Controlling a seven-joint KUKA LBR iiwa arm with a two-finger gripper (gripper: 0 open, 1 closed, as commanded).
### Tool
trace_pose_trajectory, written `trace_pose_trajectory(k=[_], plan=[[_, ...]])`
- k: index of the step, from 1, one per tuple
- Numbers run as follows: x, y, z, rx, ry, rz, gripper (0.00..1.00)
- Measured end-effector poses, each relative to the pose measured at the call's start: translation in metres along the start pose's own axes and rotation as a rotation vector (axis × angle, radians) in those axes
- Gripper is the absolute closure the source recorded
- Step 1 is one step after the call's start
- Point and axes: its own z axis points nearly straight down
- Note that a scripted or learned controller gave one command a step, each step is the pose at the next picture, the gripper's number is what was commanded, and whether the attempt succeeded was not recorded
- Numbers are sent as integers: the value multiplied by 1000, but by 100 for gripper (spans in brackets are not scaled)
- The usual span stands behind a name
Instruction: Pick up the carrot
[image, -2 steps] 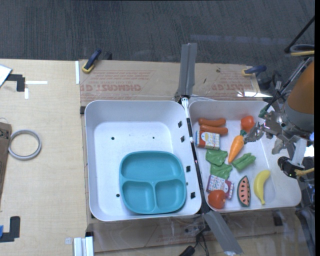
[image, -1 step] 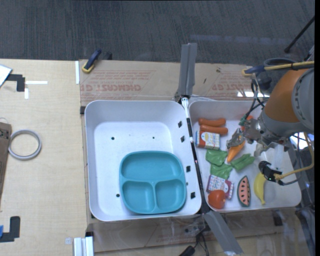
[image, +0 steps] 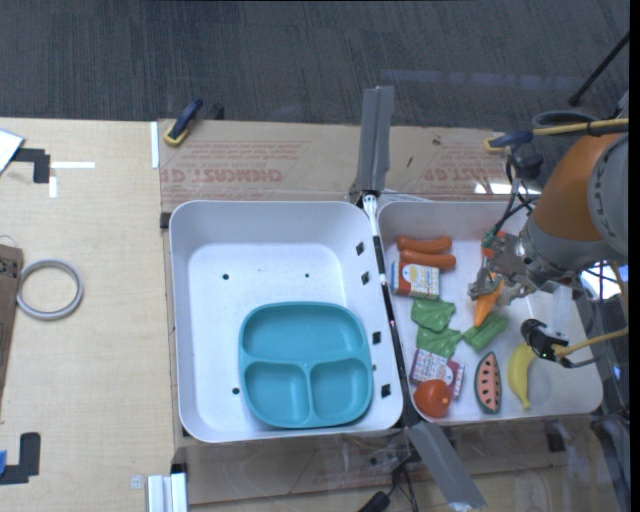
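The carrot (image: 485, 306) is a small orange piece with a green top, lying in the middle of the right bin (image: 590, 400). My gripper (image: 496, 282) hangs right over the carrot's upper end, reaching in from the right below the grey and orange wrist. The gripper body hides where its tips meet the carrot, so whether it grips the carrot is unclear.
The right bin also holds two sausages (image: 425, 245), a packet (image: 420, 282), green leaves (image: 433, 316), a tomato (image: 432, 398), a watermelon slice (image: 487, 382) and a banana (image: 519, 375). A teal divided plate (image: 305, 365) lies in the left bin (image: 200, 260). A tape roll (image: 45, 288) sits at far left.
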Motion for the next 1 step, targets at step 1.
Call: trace_pose_trajectory(k=[1], plan=[[27,-2,-92,-1,0,-165,100]])
